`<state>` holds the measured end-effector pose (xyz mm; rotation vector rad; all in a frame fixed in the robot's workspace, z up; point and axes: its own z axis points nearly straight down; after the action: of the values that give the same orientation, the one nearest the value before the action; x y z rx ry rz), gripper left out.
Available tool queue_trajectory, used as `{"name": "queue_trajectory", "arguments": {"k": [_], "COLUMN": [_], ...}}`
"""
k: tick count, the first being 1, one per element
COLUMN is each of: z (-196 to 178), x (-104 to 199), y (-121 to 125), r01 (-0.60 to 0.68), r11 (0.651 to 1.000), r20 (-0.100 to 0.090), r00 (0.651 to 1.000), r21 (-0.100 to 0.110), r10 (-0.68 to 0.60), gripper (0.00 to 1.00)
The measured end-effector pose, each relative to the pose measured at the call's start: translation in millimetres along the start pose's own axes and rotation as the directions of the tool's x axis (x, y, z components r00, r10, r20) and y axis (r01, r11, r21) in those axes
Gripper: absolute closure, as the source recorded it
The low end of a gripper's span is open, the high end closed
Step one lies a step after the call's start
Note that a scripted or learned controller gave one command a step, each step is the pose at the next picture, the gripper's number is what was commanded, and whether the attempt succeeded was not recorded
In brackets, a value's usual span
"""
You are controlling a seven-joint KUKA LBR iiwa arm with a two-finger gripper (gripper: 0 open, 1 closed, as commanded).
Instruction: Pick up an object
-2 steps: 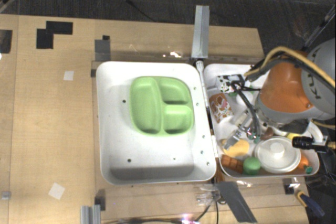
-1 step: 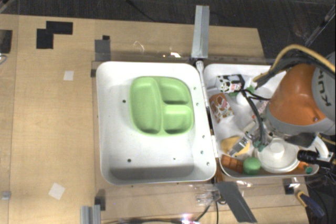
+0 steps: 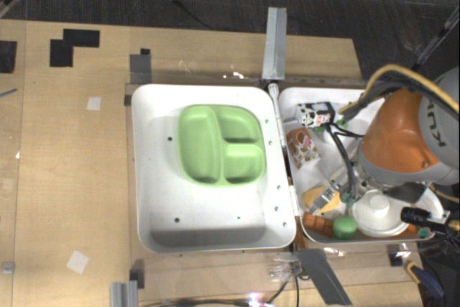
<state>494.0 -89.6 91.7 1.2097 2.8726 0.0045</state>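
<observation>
My arm, with its orange band [image 3: 395, 133], hangs over the right bin [image 3: 289, 98]. The gripper [image 3: 338, 196] reaches down at the bin's front, among a cluster of objects. A yellow-orange item [image 3: 317, 198] lies just to its left. A small green piece [image 3: 345, 227] and a brown one [image 3: 319, 224] sit in front of it. A white round object [image 3: 376, 214] rests to its right. Farther back lie a red-and-white packet [image 3: 302, 147] and a black-and-white patterned item [image 3: 314, 113]. The arm hides the bin's right half.
The left bin [image 3: 154, 154] holds a green divided plate [image 3: 220, 144]. A metal post [image 3: 275, 43] stands behind the wall between the two bins. Black cables [image 3: 343, 147] loop from the arm over the right bin.
</observation>
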Motion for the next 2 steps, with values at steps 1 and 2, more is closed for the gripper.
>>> {"name": "queue_trajectory", "arguments": {"k": [1,2], "z": [-13,-106], "x": [-3,32], "y": [6,79], "r01": [0.009,-0.349], "r11": [1.000,0.937], "r20": [0.012,-0.015], "r00": [1.000,0.937], "r21": [-0.012,0.014], "r10": [-0.009,0.350], "gripper": [1.00,1.00]}}
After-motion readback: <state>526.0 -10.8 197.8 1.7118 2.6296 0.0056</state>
